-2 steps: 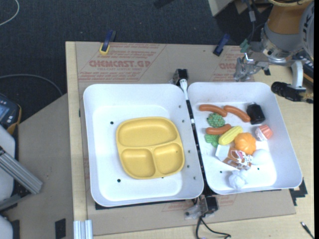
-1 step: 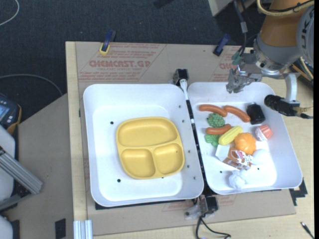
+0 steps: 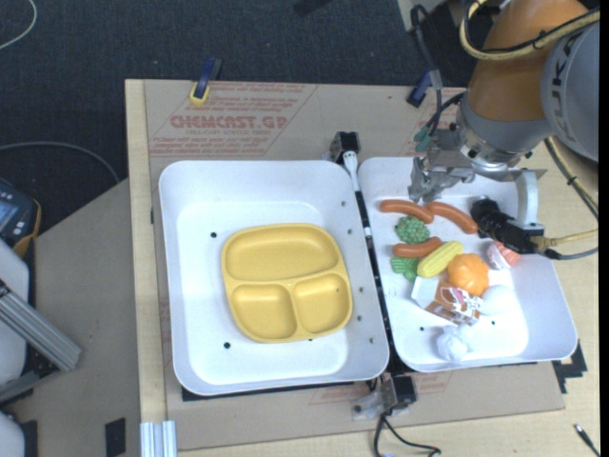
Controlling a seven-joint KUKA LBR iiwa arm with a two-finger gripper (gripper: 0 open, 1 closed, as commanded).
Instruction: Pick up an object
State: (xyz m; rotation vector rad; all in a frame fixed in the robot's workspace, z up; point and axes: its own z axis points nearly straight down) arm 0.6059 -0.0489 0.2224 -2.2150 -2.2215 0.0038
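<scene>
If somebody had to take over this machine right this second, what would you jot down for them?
Gripper: low over the far end of the right bin, above the sausages; whether the fingers are open or shut can't be made out.
Things: toy food piled in the right bin: two sausages, broccoli, corn, an orange. The left bin holds a yellow divided tray.
Done: nothing visibly lifted.
Left: grasp one object and raise it.
</scene>
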